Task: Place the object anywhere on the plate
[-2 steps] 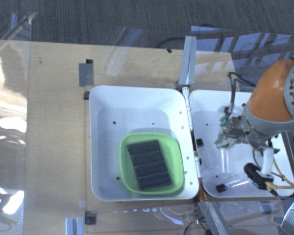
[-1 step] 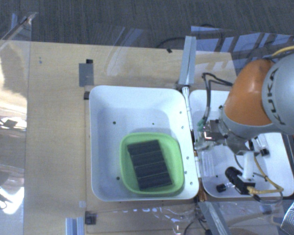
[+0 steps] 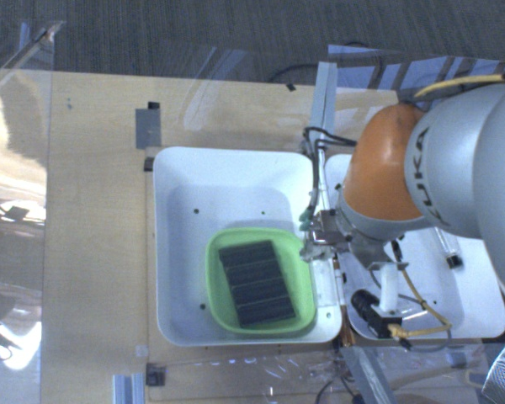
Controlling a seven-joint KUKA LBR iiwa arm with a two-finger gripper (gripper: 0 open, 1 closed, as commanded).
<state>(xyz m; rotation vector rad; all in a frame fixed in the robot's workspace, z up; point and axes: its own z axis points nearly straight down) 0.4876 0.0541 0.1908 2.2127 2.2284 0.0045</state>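
We count two shallow white bins side by side on the pale wooden bench (image 3: 84,251): the left bin (image 3: 236,171) sits near the middle of the frame, and the right bin (image 3: 480,310) is largely covered by the arm. In the left bin we see one plate (image 3: 296,269), a light green square with rounded corners and a raised, smooth rim, lying in the bin's lower right part. On that plate rests one object (image 3: 256,283), a dark, flat rectangular block with ridged bands across it, set at a slight tilt. One arm (image 3: 454,167) fills the right of the frame, smooth grey with a rounded orange band. Its gripper (image 3: 316,236) hangs over the wall between the bins, just beside the plate's right edge. We cannot tell its state.
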